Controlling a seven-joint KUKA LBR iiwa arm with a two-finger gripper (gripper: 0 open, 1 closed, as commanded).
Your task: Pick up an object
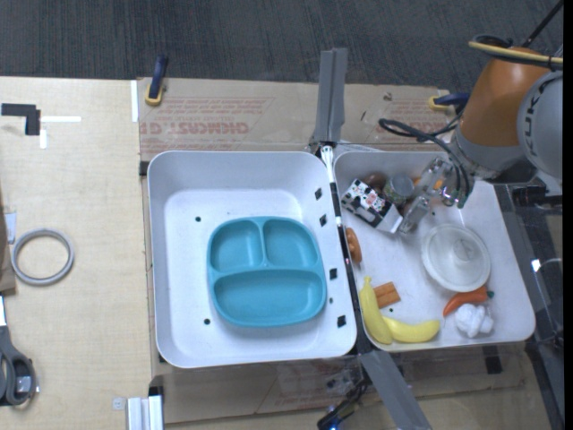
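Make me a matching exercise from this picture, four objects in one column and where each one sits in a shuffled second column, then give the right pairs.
Things:
1. blue divided plate
2. banana
3. roll of tape
4. clear bowl

Places:
A. on the bench, left of both bins
B. near the front edge of the right bin
C. in the left bin
D. in the right bin, just below the gripper

Pairs: 1-C, 2-B, 3-A, 4-D
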